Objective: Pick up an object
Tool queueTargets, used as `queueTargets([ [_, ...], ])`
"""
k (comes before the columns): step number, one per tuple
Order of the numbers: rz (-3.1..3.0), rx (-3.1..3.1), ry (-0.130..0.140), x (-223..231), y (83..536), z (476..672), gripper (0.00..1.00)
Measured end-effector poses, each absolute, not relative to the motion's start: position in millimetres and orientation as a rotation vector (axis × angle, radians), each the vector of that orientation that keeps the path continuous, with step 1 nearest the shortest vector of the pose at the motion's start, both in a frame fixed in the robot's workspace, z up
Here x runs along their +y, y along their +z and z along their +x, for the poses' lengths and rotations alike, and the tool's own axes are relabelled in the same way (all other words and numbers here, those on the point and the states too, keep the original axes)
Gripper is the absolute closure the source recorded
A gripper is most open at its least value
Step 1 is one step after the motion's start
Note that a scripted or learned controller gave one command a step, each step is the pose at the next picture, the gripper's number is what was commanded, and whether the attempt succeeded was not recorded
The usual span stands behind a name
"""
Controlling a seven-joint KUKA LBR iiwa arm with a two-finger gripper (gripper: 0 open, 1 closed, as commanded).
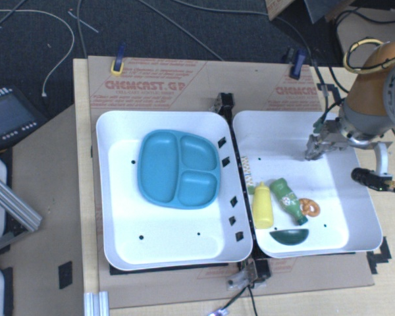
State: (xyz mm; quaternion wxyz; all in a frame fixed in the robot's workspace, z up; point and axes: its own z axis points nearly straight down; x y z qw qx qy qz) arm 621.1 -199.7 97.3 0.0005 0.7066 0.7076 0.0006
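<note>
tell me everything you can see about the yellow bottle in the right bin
The yellow bottle is a small toy-like squeeze bottle, plain yellow and plastic-looking, with a narrower cap end pointing to the far side of the bin. It lies flat on the floor of the right bin, near that bin's left wall and front edge. A green bottle lies just to its right, close or touching, and a dark green bowl sits by its base. The gripper is well away from it.

Divided plate (179, 169) in the left bin (118, 242); bottle (263, 205), pretzel (309, 207), bowl (289, 236) in the right bin (355, 222).
</note>
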Motion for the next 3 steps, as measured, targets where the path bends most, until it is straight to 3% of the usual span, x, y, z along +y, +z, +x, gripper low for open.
queueTargets([
  [2, 2.215, 2.217, 0.006, -207, 225, 617.3, 1.0],
  [3, 2.215, 2.219, 0.005, -207, 265, 618.7, 1.0],
])
